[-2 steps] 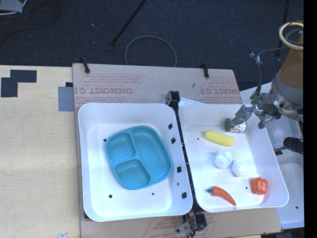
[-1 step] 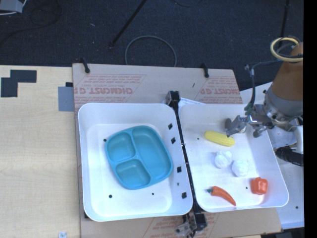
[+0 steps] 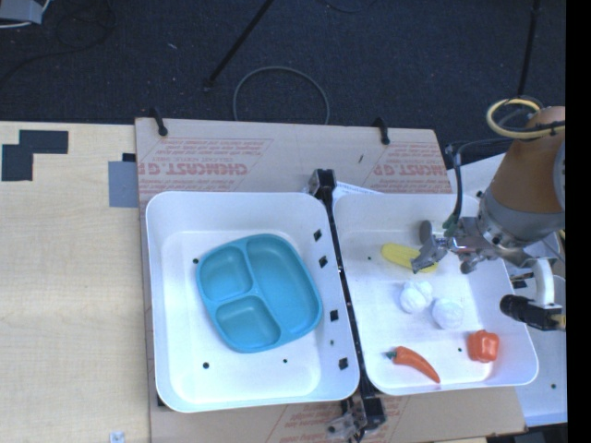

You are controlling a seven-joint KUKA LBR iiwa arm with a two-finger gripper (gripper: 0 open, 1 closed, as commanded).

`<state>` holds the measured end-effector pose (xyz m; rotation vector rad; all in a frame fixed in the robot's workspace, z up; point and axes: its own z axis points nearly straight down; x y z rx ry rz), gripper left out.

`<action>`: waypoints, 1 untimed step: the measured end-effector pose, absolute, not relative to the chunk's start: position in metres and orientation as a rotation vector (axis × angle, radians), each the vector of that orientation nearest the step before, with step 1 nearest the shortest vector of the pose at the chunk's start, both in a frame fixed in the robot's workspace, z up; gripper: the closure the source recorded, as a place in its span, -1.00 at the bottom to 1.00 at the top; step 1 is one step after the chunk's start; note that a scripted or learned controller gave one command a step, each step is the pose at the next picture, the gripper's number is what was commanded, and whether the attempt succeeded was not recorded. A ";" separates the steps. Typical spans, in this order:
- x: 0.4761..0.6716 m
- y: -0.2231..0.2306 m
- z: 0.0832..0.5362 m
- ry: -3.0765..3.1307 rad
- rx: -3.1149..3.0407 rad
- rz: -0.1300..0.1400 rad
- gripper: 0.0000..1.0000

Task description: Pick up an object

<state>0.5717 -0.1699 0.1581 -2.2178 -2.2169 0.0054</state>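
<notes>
Arm reaches in from the right, orange band visible above the wrist; gripper (image 3: 428, 250) sits low over the right bin (image 3: 369, 358), at its upper middle. One grey finger (image 3: 425, 232) stands just above and one lies across the right end of the yellow banana-shaped piece (image 3: 400, 256); whether the fingers are spread or closed, I cannot tell at this angle, and nothing is clearly seen between them, so no grasp recorded. Other candidates in the same bin: two white lumps (image 3: 431, 305) near the centre, close together; an orange carrot-like piece (image 3: 416, 363) toward the front edge; a red-orange piece (image 3: 483, 345) at the front right corner. Left bin (image 3: 175, 377) holds a blue divided tray (image 3: 257, 291), apart from the action. Judgement: step in hand is the approach or closing on the yellow piece; lift not yet done. Next move calls for a firm close across the piece's narrow width, then a straight lift. Risk: the curved, smooth piece may slip sideways out of the fingers.
</notes>
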 end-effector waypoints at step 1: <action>0.575 -0.175 0.113 -2.218 -2.219 0.004 -1.00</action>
